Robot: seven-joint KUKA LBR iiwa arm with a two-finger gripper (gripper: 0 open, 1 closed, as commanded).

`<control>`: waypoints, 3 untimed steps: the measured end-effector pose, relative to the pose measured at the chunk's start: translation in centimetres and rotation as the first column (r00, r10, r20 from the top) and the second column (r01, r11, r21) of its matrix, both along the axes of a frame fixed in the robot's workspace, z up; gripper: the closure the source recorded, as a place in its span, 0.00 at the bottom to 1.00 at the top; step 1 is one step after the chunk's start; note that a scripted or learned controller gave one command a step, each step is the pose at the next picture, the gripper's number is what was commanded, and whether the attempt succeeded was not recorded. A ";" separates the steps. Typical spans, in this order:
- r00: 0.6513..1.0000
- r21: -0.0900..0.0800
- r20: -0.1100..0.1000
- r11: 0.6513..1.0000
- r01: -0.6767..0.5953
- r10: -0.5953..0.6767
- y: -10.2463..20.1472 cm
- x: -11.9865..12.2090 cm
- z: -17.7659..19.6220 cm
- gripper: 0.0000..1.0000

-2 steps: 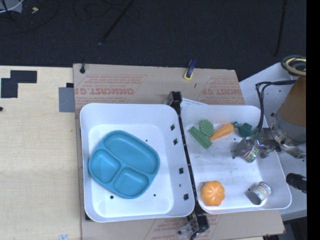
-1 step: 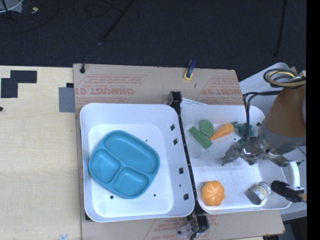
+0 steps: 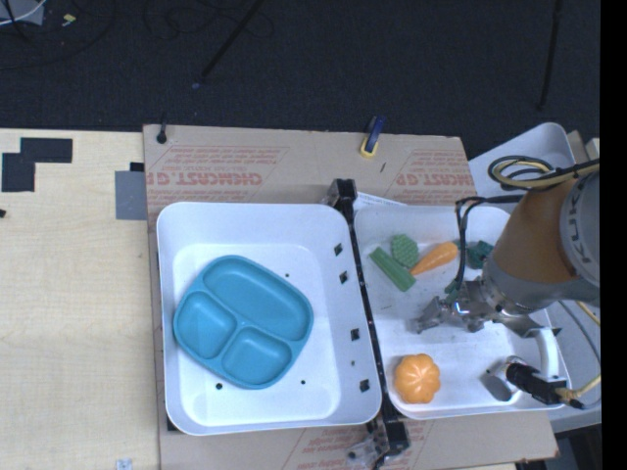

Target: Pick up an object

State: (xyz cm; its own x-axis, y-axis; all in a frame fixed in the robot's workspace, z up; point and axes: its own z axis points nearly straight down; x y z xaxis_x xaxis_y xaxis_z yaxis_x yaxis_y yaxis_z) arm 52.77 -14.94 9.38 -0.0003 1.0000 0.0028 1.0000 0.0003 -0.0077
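In the right bin [image 3: 372, 225] lie a long green block [image 3: 391, 270], a ridged green piece [image 3: 405, 249], an orange carrot [image 3: 436, 257] and a small teal object [image 3: 479, 254]. A round orange pumpkin-like toy [image 3: 417, 378] sits near that bin's front edge. My gripper [image 3: 436, 316] hangs low over the middle of the right bin, just below the carrot and above the orange round toy. It touches none of them that I can see.
The left bin [image 3: 196, 225] holds a blue divided plate [image 3: 243, 320]. A black divider [image 3: 355, 302] separates the two bins. Brown cardboard [image 3: 265, 169] lies under both. A blue and yellow clamp [image 3: 371, 137] sits at the cardboard's far edge.
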 end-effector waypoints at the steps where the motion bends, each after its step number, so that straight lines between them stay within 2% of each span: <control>1: 1.000 -0.001 0.003 1.000 0.004 -0.004 0.1 -0.1 -0.7 0.00; 2: 1.000 0.000 0.002 1.000 0.009 -0.009 0.0 -0.1 0.4 1.00; 3: 1.000 -0.002 0.007 1.000 0.007 -0.007 -0.3 -0.7 6.4 1.00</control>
State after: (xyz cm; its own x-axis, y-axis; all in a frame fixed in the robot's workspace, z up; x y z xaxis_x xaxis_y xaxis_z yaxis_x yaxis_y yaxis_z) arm 52.11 -15.20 15.81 0.0064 1.0000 0.0004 1.0000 -0.0064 -0.0003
